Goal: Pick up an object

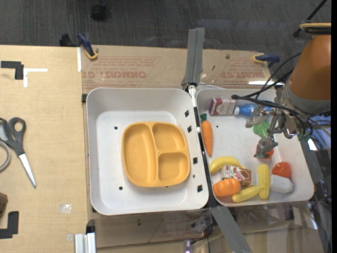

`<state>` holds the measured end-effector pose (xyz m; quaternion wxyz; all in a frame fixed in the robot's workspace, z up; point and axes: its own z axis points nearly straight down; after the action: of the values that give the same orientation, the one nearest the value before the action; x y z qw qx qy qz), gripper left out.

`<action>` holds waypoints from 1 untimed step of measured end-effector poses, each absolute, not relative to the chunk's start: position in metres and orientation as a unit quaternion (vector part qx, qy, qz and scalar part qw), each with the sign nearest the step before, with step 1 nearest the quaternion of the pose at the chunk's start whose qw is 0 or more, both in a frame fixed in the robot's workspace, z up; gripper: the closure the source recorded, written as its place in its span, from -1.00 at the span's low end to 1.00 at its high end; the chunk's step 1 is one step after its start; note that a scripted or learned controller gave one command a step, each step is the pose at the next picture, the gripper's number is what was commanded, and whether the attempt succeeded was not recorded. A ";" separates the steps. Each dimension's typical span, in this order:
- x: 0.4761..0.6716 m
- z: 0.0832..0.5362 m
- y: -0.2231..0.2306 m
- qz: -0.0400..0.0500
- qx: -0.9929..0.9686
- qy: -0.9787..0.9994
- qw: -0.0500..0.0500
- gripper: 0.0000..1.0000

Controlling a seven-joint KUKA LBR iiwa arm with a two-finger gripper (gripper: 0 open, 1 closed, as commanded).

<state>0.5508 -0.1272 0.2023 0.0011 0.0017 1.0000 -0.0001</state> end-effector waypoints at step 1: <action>0.520 0.111 -0.119 -0.003 0.011 1.000 0.011 -1.00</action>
<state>0.5203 -0.1192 0.1112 0.0110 0.0108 0.9999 -0.0027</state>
